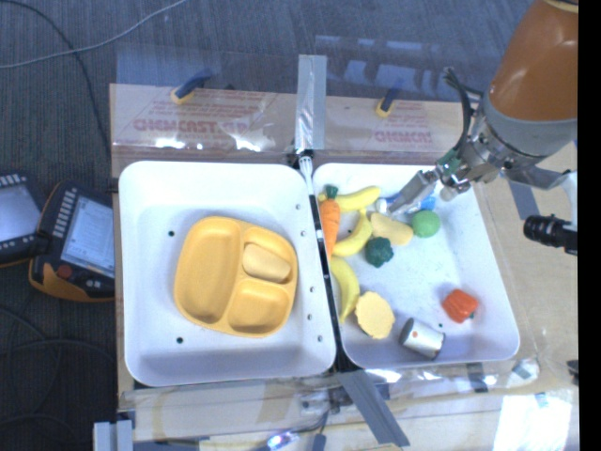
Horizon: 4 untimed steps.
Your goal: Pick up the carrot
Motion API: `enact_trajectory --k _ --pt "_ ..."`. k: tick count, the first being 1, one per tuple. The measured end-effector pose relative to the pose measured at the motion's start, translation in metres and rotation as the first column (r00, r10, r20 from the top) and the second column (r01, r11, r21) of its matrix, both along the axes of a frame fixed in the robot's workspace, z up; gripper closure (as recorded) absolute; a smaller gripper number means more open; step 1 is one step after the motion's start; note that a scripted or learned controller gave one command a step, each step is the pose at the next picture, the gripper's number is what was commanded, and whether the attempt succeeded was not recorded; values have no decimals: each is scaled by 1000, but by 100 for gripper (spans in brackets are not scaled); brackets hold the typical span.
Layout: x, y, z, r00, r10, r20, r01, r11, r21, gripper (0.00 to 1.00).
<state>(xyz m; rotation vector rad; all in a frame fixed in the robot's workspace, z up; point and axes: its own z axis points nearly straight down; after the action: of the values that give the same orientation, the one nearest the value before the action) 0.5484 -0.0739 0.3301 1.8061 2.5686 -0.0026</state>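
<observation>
The carrot (330, 224) is orange with a small green top and lies along the left wall of the right bin (488, 252), pointing toward the near side. My gripper (406, 201) hangs over the far middle of that bin, slanting down to the left. Its tip sits above a pale yellow piece (391, 228) and next to a green ball (425, 224). It stands well to the right of the carrot, with a banana (362, 198) between them. Nothing shows held in it.
The right bin also holds two more bananas (353, 240) (346, 287), a dark green broccoli (377, 251), a yellow round slice (375, 316), a red-orange item (460, 304) and a silver can (421, 337). The left bin (150, 205) holds a yellow divided plate (235, 275).
</observation>
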Motion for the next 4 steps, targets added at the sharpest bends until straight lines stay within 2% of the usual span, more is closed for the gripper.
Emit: enact_trajectory --k 1,2,3,4 --pt "5 50 -67 998 66 -2 -66 998 1 0" --pt "-56 75 -148 991 136 -5 -136 991 3 0" --pt "-65 -6 -147 946 325 -2 -325 946 2 0" --pt "-64 -13 -25 1000 3 -1 -3 1000 0 0"
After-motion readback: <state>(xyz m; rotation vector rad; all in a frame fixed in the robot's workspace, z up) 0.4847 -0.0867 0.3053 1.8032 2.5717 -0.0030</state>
